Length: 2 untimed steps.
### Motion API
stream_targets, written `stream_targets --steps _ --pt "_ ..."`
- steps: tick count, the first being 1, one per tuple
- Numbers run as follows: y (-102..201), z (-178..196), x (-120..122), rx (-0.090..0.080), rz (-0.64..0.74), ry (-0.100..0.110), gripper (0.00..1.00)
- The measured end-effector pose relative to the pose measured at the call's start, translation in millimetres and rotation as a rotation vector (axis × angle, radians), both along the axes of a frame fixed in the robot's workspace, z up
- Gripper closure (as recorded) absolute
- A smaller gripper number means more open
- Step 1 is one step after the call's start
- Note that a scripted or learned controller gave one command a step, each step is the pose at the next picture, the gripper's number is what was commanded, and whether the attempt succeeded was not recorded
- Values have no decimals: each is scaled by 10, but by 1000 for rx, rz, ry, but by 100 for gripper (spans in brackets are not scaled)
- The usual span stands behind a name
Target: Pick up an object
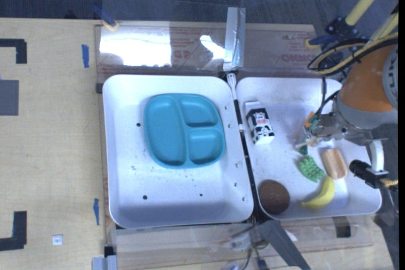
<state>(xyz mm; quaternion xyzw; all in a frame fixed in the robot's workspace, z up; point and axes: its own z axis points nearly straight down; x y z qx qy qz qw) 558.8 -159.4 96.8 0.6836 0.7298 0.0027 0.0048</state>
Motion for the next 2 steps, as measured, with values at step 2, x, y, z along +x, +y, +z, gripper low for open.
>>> stream_targets --steps 2 --pt "295 1474 608 2 -88 -1 100"
